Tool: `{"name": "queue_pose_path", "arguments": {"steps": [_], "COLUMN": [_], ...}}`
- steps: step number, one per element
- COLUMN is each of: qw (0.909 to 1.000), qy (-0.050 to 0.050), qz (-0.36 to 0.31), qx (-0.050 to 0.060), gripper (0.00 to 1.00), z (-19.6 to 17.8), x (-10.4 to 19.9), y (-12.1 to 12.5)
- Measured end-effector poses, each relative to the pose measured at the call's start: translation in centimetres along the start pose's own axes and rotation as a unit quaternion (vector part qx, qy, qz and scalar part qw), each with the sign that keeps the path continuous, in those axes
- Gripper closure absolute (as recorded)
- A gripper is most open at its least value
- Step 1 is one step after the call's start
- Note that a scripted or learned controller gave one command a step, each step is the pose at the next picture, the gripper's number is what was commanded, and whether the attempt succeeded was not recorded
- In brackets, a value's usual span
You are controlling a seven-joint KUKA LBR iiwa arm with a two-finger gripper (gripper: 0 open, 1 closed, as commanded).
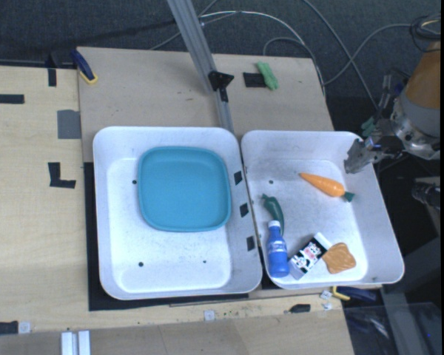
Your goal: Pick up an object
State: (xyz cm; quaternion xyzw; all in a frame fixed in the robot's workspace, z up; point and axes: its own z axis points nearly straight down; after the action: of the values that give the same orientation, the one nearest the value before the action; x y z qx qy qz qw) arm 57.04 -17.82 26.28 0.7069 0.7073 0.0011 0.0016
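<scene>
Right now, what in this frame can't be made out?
- Gripper: small and blurred at the right bin's rim, its state unreadable.
- Arm: cut off by the right edge.
- Black-and-white packet: print too small to read.
- Tan item: too blurry to identify.

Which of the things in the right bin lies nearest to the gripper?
The carrot; it lies just below-left of the gripper, while the others sit farther down the bin.

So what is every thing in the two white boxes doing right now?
Blue plate: lying flat in the left bin.
Carrot: lying on its side in the right bin.
Blue bottle: lying down, cap on.
Black-and-white packet: lying flat beside the bottle.
Orange-brown lump: resting beside the packet.
Gripper: at the right bin's far right corner, holding nothing that shows.
</scene>
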Motion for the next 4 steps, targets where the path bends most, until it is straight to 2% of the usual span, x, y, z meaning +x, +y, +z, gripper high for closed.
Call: {"name": "queue_pose_path", "arguments": {"steps": [1, 3, 4], "qw": [1.0000, 1.0000, 1.0000], "qy": [0.001, 0.001, 0.001], "qz": [-0.002, -0.002, -0.002], "qx": [0.002, 0.003, 0.002], "gripper": [1.00, 1.00, 1.00], "z": [1.0, 3.5, 2.7], "x": [4.5, 15.9, 21.6], "y": [1.4, 2.4, 3.4]}}
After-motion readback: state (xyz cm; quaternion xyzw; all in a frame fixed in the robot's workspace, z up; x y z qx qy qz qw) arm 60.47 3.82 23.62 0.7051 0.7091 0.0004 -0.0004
